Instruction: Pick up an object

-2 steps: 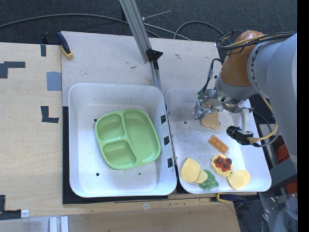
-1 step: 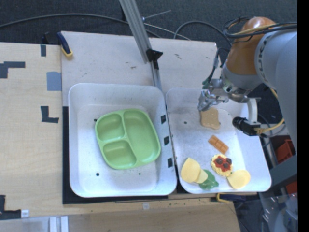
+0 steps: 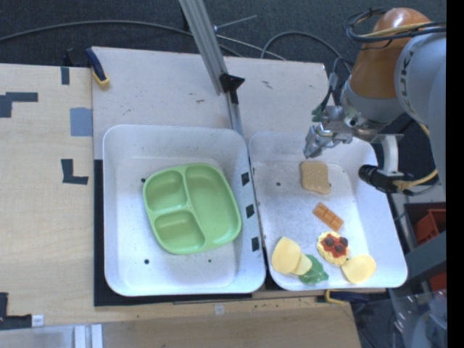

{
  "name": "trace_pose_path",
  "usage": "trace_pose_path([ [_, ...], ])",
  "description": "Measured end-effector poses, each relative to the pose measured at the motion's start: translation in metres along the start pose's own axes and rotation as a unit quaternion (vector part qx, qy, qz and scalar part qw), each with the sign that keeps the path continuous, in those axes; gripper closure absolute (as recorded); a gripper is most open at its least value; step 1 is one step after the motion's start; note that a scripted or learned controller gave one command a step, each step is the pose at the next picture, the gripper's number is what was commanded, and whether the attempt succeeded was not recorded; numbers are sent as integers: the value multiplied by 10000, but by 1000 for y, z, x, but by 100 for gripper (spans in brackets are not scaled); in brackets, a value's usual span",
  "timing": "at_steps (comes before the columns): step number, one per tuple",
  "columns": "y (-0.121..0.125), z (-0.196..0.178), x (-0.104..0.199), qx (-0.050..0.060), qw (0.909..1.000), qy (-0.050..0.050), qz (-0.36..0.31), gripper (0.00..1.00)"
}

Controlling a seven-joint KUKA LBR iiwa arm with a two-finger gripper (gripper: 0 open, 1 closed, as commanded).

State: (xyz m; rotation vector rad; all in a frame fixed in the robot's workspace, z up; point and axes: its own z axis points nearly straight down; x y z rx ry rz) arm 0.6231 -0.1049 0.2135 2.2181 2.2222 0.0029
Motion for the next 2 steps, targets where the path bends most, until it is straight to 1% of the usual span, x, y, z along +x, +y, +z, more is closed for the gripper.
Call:
trace_pose_path([
  [1,12,7,55,19,10000,6,-25,100],
  [2,18,2,119,16,10000,13,-33,100],
])
